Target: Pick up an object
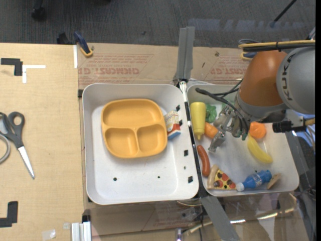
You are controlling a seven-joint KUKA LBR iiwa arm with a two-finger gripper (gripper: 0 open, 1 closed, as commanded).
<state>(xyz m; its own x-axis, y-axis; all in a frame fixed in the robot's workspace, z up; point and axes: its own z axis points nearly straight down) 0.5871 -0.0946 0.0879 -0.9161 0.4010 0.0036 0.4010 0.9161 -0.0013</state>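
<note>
One gripper (220,137): hangs low in the right bin (286,149), fingers slightly apart, nothing between them.
Orange ball (210,131): just left of the gripper, by the yellow bottle (198,118).
Hot dog (203,160): below-left of the gripper.
Banana (259,150): right of the gripper, under an orange fruit (257,130).
Pizza slice (220,179): below, beside a blue bottle (255,180).
Yellow tray (134,127): well left, in the left bin (90,149).
Scissors (19,142): far left on the worktop (40,185).
</note>
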